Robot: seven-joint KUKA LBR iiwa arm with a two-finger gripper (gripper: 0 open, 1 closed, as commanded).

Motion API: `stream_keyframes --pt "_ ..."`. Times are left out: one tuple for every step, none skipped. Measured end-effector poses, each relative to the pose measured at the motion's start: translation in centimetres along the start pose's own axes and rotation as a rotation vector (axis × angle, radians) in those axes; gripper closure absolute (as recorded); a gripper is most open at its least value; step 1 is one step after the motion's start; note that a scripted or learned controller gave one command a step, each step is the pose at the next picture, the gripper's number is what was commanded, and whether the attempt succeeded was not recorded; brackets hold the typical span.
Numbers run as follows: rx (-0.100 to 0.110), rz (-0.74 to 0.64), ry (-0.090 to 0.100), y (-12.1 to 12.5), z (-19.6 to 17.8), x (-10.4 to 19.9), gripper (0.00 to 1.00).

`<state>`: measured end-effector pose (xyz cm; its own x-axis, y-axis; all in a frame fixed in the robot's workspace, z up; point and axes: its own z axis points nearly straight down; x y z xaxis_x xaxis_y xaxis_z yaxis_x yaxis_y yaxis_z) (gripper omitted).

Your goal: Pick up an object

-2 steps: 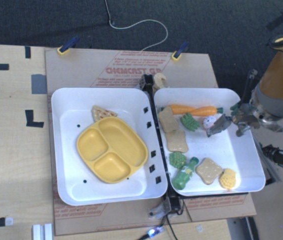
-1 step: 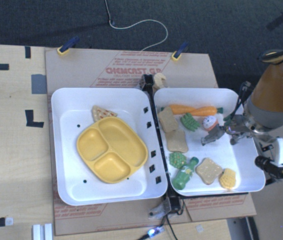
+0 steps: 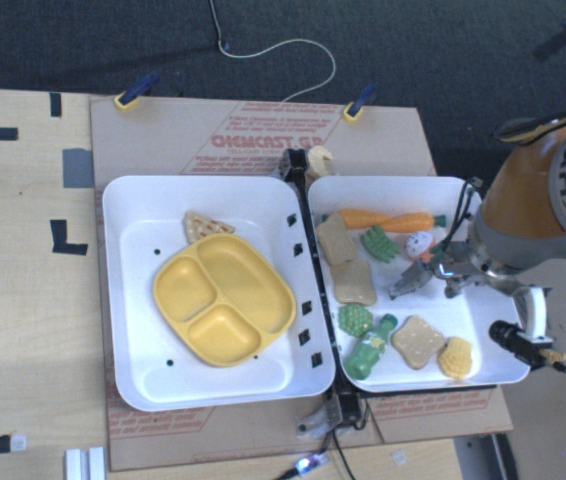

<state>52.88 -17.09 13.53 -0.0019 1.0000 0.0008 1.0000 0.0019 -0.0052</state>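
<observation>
My gripper (image 3: 409,283) hangs low over the middle of the right bin (image 3: 483,373), reaching in from the right on the grey arm (image 3: 528,213) with its orange band. It is just right of a tan bread slice (image 3: 354,282) and below a small white and red piece (image 3: 419,245). Around it lie an orange carrot (image 3: 383,220), a green leafy piece (image 3: 378,243), broccoli (image 3: 355,320), a green bottle (image 3: 367,354), a toast slice (image 3: 418,341) and yellow corn (image 3: 455,358). I see nothing held in the gripper.
The left bin (image 3: 128,268) holds a yellow divided plate (image 3: 225,298) and a waffle piece (image 3: 206,227) behind it. A second tan slice (image 3: 334,236) lies by the divider between the bins. A white cable (image 3: 283,53) loops behind the bench.
</observation>
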Motion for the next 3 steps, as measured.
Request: stream_keyframes --pt "-0.003 0.000 -0.001 0.0 5.3 0.1 0.00" --pt "-0.005 0.001 -0.003 0.1 4.0 0.0 1.00" --pt "-0.007 0.000 -0.001 0.9 -0.7 0.5 1.00"
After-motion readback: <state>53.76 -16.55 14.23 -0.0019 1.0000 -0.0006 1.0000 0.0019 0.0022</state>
